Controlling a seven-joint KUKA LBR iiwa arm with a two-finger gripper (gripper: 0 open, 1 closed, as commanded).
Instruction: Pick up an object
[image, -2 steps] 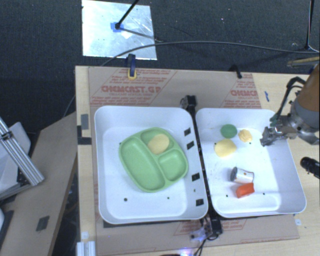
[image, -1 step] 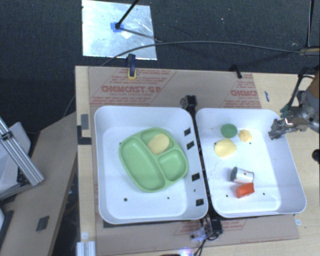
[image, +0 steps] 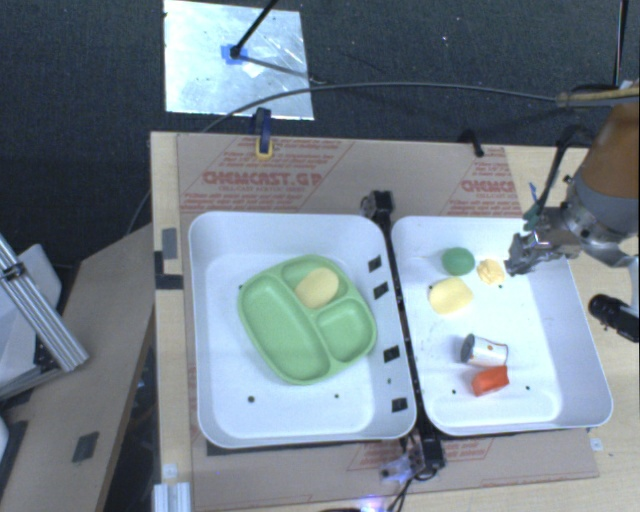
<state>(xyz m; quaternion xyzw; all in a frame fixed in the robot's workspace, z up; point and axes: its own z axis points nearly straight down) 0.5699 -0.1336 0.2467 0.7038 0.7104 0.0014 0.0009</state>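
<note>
An orange block (image: 489, 380) is lying nearest, in the right bin (image: 575, 340), beside a small can (image: 484, 350); a yellow lump (image: 450, 295), a green ball (image: 458, 261) and a tiny yellow piece (image: 490, 270) are sitting farther back; the tool (image: 518, 262) is hovering just beside that piece; I cannot tell its grip; a green tray (image: 290, 335) is sitting in the left bin (image: 215, 330).

In the right bin (image: 570, 330) lie five small things: a round green ball (image: 458, 261) near the far side, a little crumpled yellow piece (image: 490, 271) just beside it, a pale yellow lump (image: 450, 296) below them, a white-and-grey cup (image: 484, 351) tipped on its side, and an orange block (image: 489, 380) touching it.

In the left bin (image: 215, 300), a yellow lump (image: 318, 288) sits in the green tray (image: 290, 345).
</note>
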